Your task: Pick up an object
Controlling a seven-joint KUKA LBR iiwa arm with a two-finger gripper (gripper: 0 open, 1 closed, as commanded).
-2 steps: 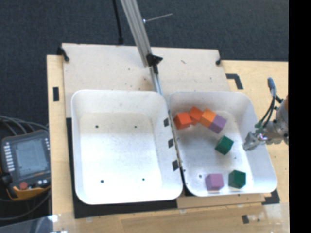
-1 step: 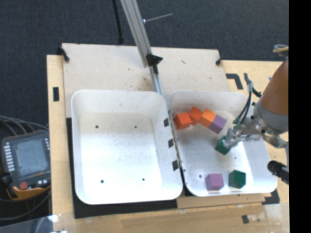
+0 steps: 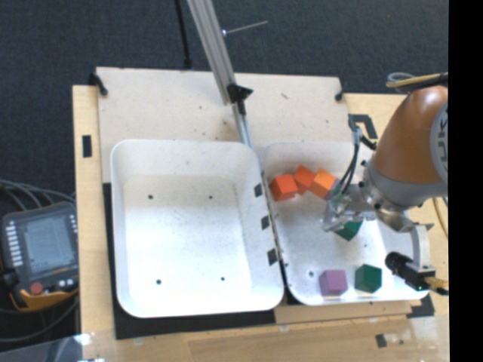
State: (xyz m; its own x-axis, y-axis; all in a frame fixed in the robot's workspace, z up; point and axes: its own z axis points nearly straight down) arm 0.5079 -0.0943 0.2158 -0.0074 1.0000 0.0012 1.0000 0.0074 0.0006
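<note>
Over right bin [image 3: 302, 292], claw [image 3: 341, 221] grip unclear, wooden bench [image 3: 87, 202], dark carpet [image 3: 75, 21]

readable text: honestly none, nothing legible anywhere
handheld pendant [image 3: 41, 247], left edge of the frame: screen's lit but just a grey blur, buttons have no markings I can make out
bins [image 3: 189, 225] and bench [image 3: 151, 89]: no labels, numbers or brand marks
</note>
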